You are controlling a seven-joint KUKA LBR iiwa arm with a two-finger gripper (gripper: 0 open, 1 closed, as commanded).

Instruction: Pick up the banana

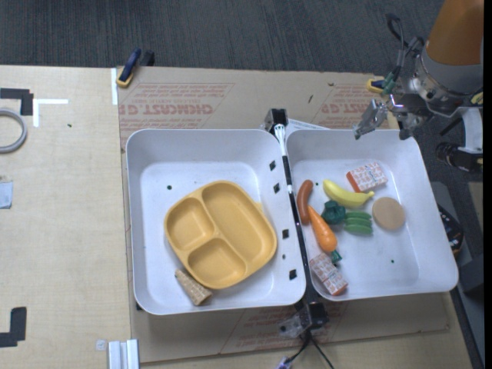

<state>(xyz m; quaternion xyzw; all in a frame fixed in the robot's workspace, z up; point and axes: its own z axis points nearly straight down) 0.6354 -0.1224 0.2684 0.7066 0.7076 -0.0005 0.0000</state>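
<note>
The yellow banana [347, 195] lies in the right bin [430, 229], near its middle, between a red sausage [305, 201] and a red-and-white box [367, 177]. My gripper [386, 126] hangs above the bin's far rim, up and to the right of the banana and well apart from it. Its two fingers [366, 124] are spread open and hold nothing.
Crowding the banana are broccoli [335, 212], a green vegetable [357, 223], a carrot [323, 234] and a tan round disc [388, 214]. A second box [328, 275] lies near the front wall. The left bin [146, 206] holds a yellow divided plate [221, 233] and a bread piece [192, 287].
</note>
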